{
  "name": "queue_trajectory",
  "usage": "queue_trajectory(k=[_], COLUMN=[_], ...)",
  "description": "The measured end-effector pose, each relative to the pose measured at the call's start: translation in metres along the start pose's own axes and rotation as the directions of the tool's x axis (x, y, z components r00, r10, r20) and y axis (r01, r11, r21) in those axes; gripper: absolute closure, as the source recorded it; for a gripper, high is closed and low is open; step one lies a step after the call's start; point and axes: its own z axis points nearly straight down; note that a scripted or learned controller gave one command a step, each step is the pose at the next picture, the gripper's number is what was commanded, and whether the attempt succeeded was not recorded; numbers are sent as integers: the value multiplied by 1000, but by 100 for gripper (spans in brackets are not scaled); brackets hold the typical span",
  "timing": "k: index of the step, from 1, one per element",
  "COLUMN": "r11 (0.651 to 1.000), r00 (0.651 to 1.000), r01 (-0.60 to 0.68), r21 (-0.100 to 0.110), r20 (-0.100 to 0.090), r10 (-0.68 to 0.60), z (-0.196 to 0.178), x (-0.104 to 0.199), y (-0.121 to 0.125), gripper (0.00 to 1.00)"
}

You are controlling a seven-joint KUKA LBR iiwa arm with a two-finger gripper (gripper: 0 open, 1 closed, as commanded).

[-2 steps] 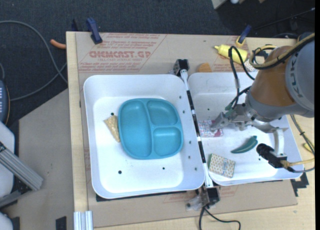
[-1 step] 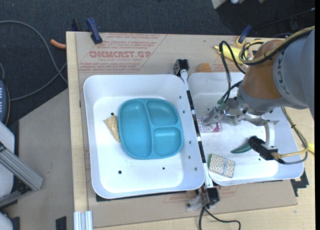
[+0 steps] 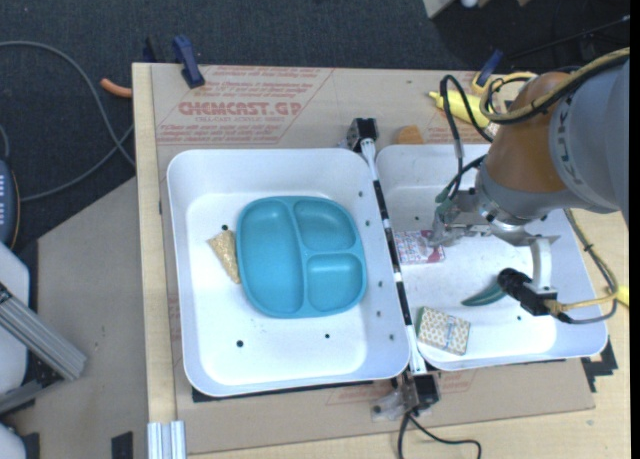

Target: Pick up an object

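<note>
My gripper (image 3: 443,228) is low in the right bin (image 3: 420,172), near its left wall. It hangs just above and to the right of a small pink and white packet (image 3: 418,248) lying on the bin floor. A dark green curved object (image 3: 484,296) lies to the lower right of the gripper. A beige patterned square pad (image 3: 443,331) rests near the bin's front edge. The wrist hides the part of the floor behind the gripper.
The left bin (image 3: 200,197) holds a teal divided plate (image 3: 300,255) with a tan crumbly piece (image 3: 225,251) tucked against its left side. The divider between the bins (image 3: 385,237) runs close to the gripper's left. Yellow cables (image 3: 465,102) lie behind the right bin.
</note>
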Motion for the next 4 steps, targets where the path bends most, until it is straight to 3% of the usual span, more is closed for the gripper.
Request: queue_trajectory(k=[1, 2, 3, 4], r11=[1000, 1000, 1000, 1000], r00=[1000, 1000, 1000, 1000], r01=[2, 2, 2, 3], r21=[10, 11, 13, 11], r20=[1, 1, -1, 0], r10=[-2, -2, -2, -3], z=[-91, -90, 11, 14], x=[-59, -59, -27, -20], y=[18, 18, -44, 13], gripper=[100, 0, 0, 0])
